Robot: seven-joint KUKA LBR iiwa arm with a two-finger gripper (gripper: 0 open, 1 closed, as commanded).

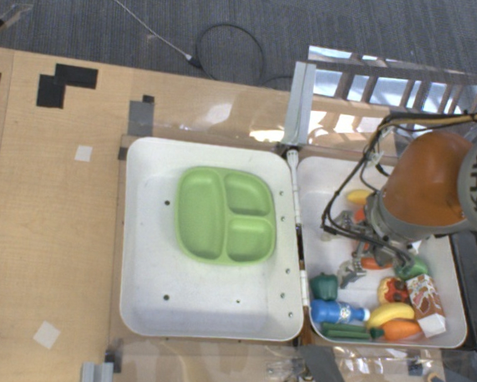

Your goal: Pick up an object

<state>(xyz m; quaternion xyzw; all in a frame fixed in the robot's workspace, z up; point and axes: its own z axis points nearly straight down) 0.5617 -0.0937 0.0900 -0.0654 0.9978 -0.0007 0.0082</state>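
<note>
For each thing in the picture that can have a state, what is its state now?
Green plate: lying flat in the left bin, nothing in its compartments.
Blue bottle: on its side in the right bin.
Banana: lying flat next to the bottle.
Orange: resting at the bin's near edge.
Gripper: low over the toys in the right bin; nothing visible between its fingers.

Arm (441, 176), right of frame: grey casing with dark lettering, broad orange band above the wrist, black cables looping alongside, metallic gripper (355, 273).
</note>
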